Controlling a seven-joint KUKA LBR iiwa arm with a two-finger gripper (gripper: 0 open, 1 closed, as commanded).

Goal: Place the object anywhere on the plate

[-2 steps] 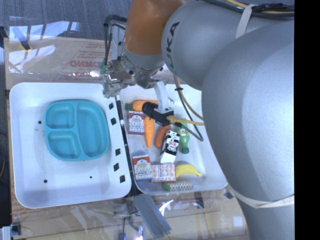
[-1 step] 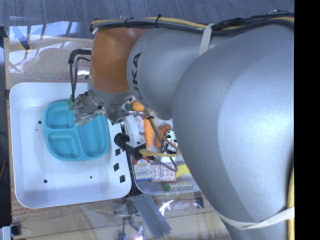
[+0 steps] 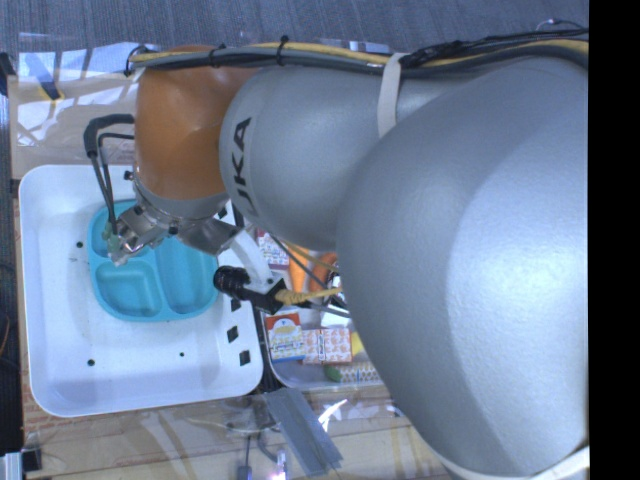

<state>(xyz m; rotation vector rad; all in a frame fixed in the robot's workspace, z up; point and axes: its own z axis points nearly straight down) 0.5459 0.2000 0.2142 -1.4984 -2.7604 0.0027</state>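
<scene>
A blue divided plate (image 3: 150, 280) lies in the left white bin (image 3: 60, 308). My gripper (image 3: 122, 240) hangs over the plate's upper left compartment, low above its surface. The wrist and orange band (image 3: 180, 118) hide most of the gripper from above. A small pale shape sits at the fingertips, too unclear to name. The big grey arm covers most of the right bin.
The right bin (image 3: 310, 373) holds several small colourful packages (image 3: 305, 343) under the arm. A black cable (image 3: 100, 168) loops beside the wrist. A black fitting (image 3: 232, 282) juts out over the plate's right edge. Bare white bin floor lies below and left of the plate.
</scene>
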